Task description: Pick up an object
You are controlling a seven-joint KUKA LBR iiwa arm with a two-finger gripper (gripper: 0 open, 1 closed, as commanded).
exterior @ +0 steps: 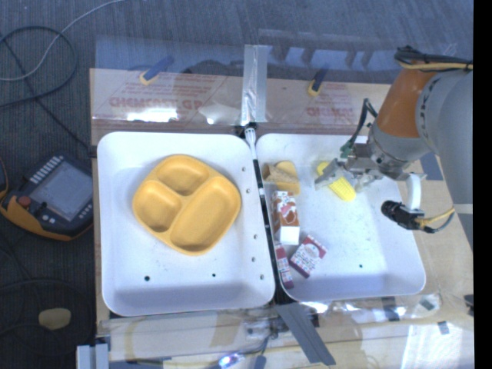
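My gripper (344,173) hangs low over the back of the right bin (384,271), reaching in from the right. A small yellow block (344,190) lies directly under and just in front of it, partly covered by the gripper. I cannot tell whether they touch. Left of it sits a tan bun-like piece (283,175). A red and white carton (287,209) lies near the bin's left wall, with a small red packet (308,255) in front of it.
A yellow divided plate (187,203) rests in the left bin (123,283). A dark red item (282,266) lies along the right bin's left wall. A black cable plug (400,214) hangs beside the arm on the right. A handheld pendant (52,198) lies on the floor at left.
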